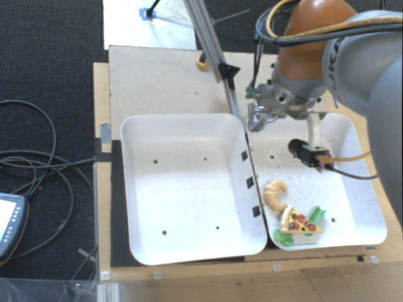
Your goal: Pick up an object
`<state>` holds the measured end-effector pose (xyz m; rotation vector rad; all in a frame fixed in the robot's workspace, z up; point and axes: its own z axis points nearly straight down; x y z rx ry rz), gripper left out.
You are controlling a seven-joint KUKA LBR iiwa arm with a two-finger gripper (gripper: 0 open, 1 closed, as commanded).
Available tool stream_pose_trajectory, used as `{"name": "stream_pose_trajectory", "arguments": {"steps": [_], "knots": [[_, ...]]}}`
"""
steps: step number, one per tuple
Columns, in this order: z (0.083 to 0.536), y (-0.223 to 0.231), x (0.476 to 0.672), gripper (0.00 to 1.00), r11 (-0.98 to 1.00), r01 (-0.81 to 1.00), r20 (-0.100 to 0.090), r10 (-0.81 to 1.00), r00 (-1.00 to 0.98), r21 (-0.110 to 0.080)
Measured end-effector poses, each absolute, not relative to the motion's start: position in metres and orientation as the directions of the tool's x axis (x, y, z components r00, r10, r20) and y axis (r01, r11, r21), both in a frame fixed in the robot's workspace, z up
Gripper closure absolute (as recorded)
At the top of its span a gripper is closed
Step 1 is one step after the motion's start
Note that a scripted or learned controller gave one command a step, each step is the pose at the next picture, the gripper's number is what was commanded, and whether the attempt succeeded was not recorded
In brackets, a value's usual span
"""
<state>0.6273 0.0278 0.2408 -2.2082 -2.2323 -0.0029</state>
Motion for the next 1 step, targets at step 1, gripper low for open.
{"name": "stream_pose_trajectory", "arguments": {"steps": [1], "knots": [[0.232, 0.0749, 0.5949, 1.0, 0.011, 1.0, 0.003, 1.0, -0.011, -0.003]]}}
